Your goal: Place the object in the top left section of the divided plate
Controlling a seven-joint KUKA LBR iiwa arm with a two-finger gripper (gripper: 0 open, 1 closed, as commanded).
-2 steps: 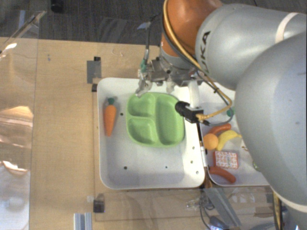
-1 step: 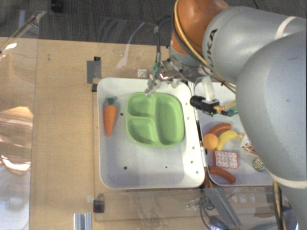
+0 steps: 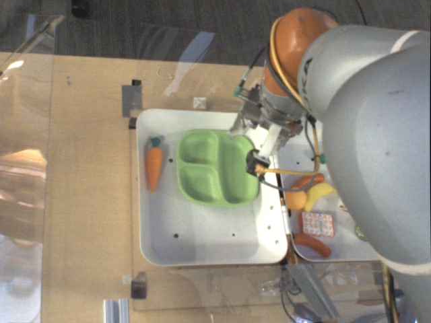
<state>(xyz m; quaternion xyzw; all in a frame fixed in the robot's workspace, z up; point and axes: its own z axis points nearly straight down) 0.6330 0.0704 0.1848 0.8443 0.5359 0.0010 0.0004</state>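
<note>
On a wooden desk [image 3: 74, 180], a green plate [image 3: 202, 180] is being kept in the left bin [image 3: 202, 247], with a carrot [image 3: 154, 167] lying just beside its left edge. The gripper [image 3: 241, 125] is being held over the plate's upper right rim; whether it is open cannot be told. A banana [image 3: 320, 194] and a sausage [image 3: 313, 244] are lying in the right bin [image 3: 343, 251].

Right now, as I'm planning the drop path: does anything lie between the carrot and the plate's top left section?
Nothing visible does. The carrot lies left of the green divided plate, bare white bin floor between them, and the top left section looks empty.
</note>
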